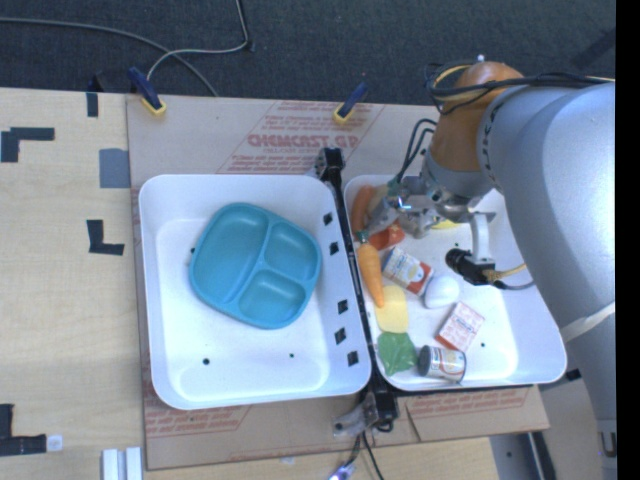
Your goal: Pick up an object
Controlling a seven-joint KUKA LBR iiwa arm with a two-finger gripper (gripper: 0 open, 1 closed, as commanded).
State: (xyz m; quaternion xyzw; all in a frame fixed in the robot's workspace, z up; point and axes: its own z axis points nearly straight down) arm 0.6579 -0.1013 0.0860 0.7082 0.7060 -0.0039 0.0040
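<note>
My gripper hangs low over the far left part of the right bin, right above a cluster of red and orange toy food. The grey arm and its orange band hide the bin's far right side. Just below the gripper lie an orange carrot, a small red and white packet, a yellow piece, a white egg-like object, a red box, a green item and a small can. Whether anything sits between the fingers is hidden.
The left bin holds a blue divided plate. A black divider with clips runs between the bins. Cables trail from the wrist across the right bin. Cardboard lies under both bins, with yellow clamps at its far edge.
</note>
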